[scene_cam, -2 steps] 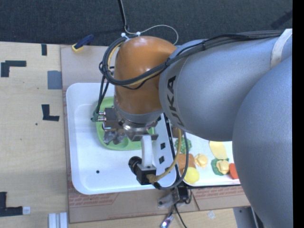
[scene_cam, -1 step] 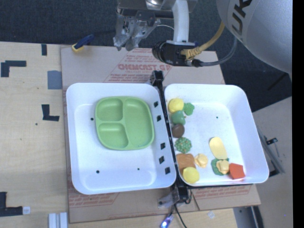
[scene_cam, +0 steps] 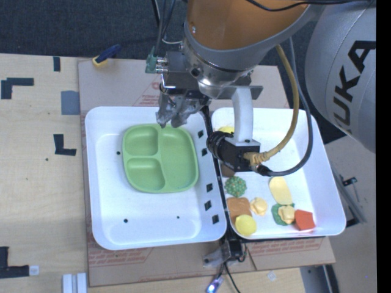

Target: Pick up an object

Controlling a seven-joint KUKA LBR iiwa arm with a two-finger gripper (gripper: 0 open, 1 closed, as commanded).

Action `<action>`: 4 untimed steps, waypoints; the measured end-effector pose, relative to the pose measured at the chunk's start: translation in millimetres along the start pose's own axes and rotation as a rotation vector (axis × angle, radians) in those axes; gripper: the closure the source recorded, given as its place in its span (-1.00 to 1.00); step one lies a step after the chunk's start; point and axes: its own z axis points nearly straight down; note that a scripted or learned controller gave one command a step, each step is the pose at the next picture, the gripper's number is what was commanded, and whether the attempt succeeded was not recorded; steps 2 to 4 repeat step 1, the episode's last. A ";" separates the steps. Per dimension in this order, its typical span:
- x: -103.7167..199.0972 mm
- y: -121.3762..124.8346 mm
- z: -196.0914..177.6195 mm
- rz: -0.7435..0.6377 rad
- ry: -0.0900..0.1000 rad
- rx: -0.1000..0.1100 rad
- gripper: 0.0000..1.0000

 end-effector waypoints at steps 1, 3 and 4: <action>-92.7 3.4 1.4 0.010 0.000 -0.006 1.00; -92.7 3.4 1.4 0.010 0.000 -0.006 1.00; -92.7 3.4 1.4 0.010 0.000 -0.006 1.00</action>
